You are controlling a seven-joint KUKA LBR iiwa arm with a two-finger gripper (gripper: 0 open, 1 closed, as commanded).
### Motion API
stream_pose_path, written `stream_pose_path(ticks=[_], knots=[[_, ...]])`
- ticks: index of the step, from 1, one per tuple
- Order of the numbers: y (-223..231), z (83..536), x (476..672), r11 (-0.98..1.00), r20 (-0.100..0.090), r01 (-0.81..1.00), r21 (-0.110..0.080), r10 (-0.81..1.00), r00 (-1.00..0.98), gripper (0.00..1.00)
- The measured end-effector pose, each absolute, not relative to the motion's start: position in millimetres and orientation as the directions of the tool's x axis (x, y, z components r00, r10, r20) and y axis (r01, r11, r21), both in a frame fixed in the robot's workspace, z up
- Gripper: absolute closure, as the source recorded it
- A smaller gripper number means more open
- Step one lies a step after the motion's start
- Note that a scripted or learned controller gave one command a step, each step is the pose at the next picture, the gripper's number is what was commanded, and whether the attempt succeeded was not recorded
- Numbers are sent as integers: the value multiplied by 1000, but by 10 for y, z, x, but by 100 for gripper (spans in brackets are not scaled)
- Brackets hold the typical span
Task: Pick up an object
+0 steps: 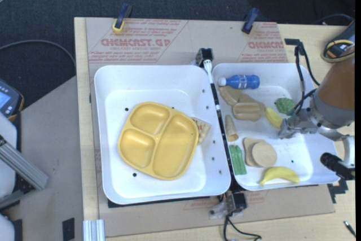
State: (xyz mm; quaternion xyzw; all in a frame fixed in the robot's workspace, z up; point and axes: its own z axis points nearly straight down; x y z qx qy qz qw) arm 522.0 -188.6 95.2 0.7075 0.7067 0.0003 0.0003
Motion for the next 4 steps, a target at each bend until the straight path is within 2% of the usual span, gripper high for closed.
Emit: stream_pose_path(ticks=[1, 2, 3, 4], knots=[[-1956, 1394, 5215, -1, -3, 1000, 4, 1000, 1, 100], [-1931, 2026, 5251, 1, -3, 1000, 7, 1000, -1, 100], [-1933, 2261, 5262, 2, -3, 1000, 5, 1000, -2, 100], [-1434, 2362, 5466, 5, -1, 1000, 4, 1000, -5, 100]])
